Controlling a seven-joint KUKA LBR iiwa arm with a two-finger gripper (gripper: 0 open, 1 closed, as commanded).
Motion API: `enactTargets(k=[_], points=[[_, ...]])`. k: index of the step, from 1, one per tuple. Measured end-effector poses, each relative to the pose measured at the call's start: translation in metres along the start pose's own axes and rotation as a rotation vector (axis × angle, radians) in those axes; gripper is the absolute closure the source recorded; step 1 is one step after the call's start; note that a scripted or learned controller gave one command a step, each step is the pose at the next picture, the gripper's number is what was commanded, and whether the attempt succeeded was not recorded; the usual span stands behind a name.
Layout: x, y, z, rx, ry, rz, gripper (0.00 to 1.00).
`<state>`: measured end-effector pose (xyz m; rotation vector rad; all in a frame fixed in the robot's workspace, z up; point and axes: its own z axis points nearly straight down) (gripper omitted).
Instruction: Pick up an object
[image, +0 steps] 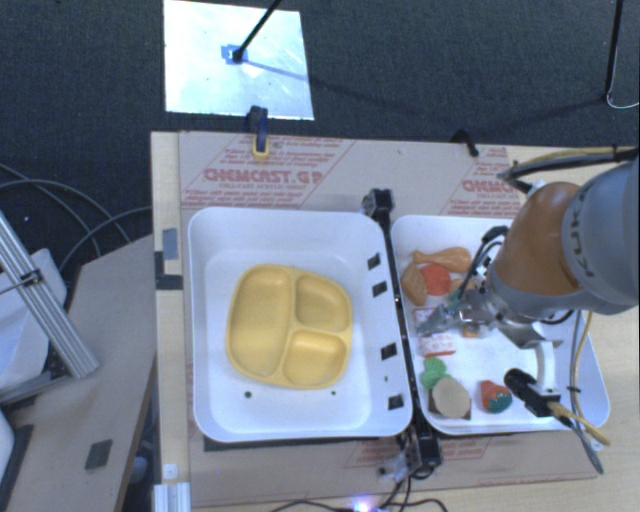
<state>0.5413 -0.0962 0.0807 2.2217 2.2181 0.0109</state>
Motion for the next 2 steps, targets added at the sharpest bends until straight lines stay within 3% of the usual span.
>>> enactTargets(k=[1,2], points=[[-0.098,-0.053,-0.009,-0.004,-0.006,0.006,0.00],[-0.093,-0.049,-0.020,-0.008,-0.004,-0.002,1.00]])
